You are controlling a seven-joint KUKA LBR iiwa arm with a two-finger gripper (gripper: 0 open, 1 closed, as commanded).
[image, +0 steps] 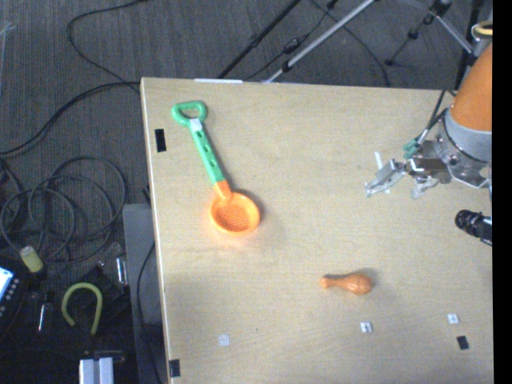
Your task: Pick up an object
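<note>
- the pincer (390, 178) is seen at the right side of the bench, its fingers spread apart with nothing between them, pointing toward nine o'clock.
- for a clean pick, one target should be chosen, the open fingers centred over its narrow part, and the descent made straight down before closing.
- the small orange pear-shaped object (349, 283) lies near, at about seven o'clock from the pincer, clear of it.
- the green-handled orange spoon (218, 177) lies well apart at nine o'clock, on the tan bench surface (320, 134).

The counter (320, 134) is light wood. A green-and-orange scoop (218, 179) lies far left of the end effector (398, 178). A small orange pear-shaped toy (349, 283) lies below it.
</note>
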